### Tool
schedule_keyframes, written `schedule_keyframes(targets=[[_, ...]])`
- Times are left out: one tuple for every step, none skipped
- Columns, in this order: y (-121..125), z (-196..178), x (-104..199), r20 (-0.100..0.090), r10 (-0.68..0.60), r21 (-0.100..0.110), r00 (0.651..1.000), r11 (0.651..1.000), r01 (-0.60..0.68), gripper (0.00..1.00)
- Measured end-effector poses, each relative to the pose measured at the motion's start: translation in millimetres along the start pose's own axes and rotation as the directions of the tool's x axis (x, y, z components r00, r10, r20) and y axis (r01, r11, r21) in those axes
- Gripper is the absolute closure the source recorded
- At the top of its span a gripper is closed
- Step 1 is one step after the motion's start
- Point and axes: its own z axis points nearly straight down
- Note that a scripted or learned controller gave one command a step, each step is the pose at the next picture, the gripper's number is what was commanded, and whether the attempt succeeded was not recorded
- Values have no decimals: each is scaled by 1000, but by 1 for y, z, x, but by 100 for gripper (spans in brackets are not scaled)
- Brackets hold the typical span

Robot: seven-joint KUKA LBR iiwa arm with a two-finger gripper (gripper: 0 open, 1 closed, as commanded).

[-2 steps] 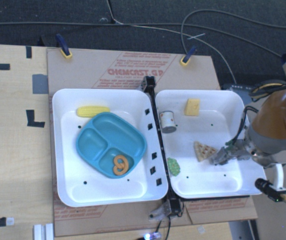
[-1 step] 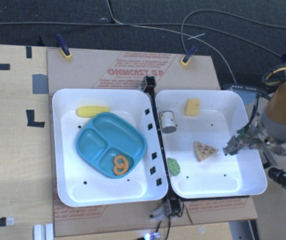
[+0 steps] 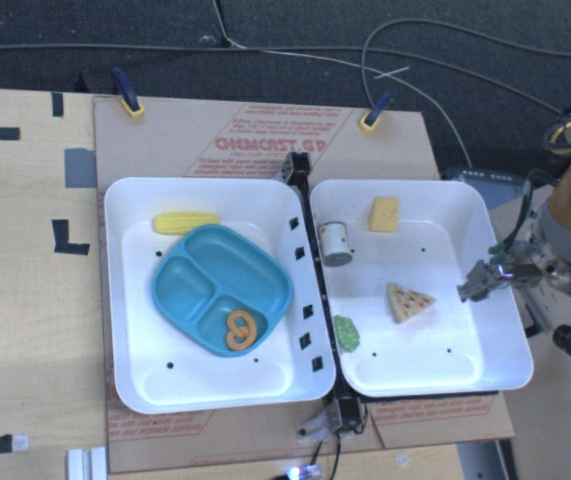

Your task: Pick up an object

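The hand [image 3: 477, 284] hovers over the right bin's [image 3: 465, 373] right rim; whether it is released or clenched, I cannot tell. The nearest thing, a pizza slice [image 3: 408, 302], lies just to its left, tip pointing away from it.

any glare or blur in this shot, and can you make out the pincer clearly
Camera view: even, soft lighting, with faint shadows under the blue plate and the pizza slice; the white bins look bright but not blown out; the whole frame is slightly soft; the pincer at the right bin's edge is small and dark, its details hard to read.
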Motion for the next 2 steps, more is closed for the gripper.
schedule_keyframes(targets=[[1, -16, 0, 0, 0, 2, 1000, 1000, 0, 100], [30, -16, 56, -3, -6, 3, 1000, 1000, 6, 100]])
